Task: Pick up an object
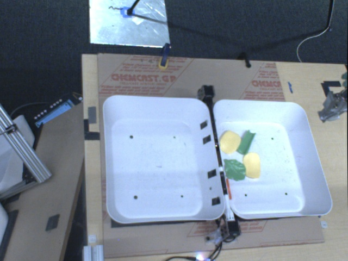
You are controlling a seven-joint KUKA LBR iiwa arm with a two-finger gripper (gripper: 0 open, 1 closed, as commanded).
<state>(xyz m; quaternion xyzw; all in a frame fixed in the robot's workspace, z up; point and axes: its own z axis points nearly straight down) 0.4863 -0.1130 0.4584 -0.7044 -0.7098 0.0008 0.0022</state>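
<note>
Where the right bin (304, 145) holds yellow (230, 141) and green pieces (235, 169), the tool's (331, 107) state is unclear.

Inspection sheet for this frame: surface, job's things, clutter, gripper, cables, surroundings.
Surface: bench bearing left bin and right bin, side by side.
Job's things: two yellow pieces and two green pieces, clustered in the right bin near the divider.
Clutter: yellow-blue clamp at the bench's far edge.
Gripper: grey part at right edge; state unclear.
Cables: white cable upper right.
Surroundings: foil sheet on dark floor.
</note>
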